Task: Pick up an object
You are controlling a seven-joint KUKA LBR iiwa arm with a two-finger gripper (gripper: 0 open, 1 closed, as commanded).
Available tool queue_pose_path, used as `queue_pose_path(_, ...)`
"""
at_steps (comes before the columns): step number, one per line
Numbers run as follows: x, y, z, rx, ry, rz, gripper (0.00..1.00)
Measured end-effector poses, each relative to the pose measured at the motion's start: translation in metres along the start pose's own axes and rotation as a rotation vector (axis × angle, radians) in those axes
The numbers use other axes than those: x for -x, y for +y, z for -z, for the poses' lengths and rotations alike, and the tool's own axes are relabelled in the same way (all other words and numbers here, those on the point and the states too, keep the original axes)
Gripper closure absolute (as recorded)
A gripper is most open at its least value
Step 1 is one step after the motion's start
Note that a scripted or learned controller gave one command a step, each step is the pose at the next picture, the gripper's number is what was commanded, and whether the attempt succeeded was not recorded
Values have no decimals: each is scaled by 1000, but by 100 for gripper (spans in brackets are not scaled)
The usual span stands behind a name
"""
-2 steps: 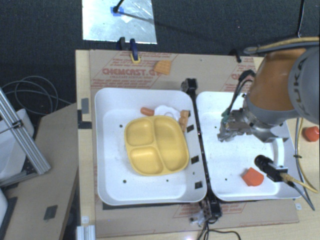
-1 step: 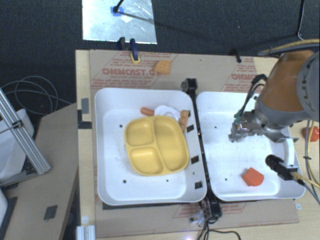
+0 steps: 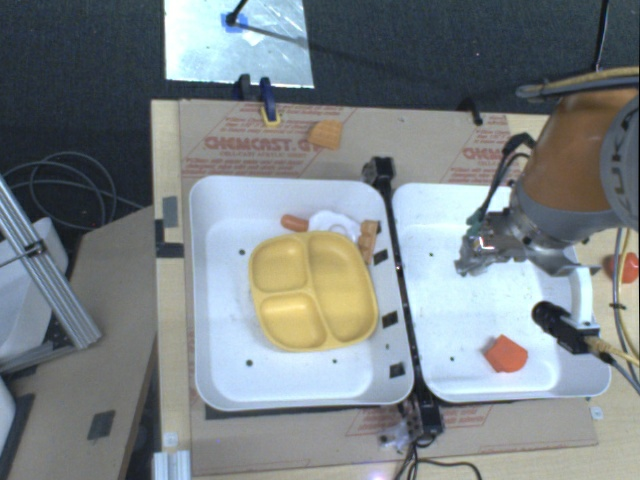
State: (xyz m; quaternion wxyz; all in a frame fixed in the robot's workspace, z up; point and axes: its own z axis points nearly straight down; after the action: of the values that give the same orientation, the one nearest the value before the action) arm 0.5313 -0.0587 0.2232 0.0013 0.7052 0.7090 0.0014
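My gripper (image 3: 473, 253) hangs over the right bin (image 3: 440, 308), near its middle, below the grey arm with the orange band. An orange block (image 3: 506, 354) lies on the right bin's floor toward the front right, well apart from the gripper. In the left bin (image 3: 215, 298) a yellow divided tray (image 3: 311, 291) lies in the middle. Behind it sit a small orange sausage-shaped piece (image 3: 294, 223), a white object (image 3: 333, 225) and a tan piece (image 3: 368, 238).
A tan block (image 3: 326, 133) rests on the cardboard behind the left bin. A blue-and-yellow clamp (image 3: 267, 101) stands at the bench's back edge. Black clips (image 3: 380, 171) hold the rims between the bins. Cables run along the right side.
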Motion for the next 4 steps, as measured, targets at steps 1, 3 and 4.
queue_pose_path(1, 30, -23, 14, -2, -1, -6, 100)
queue_pose_path(3, 5, -2, -36, -5, -1, -6, 100)
queue_pose_path(4, -9, -17, 6, 1, 0, 0, 100)
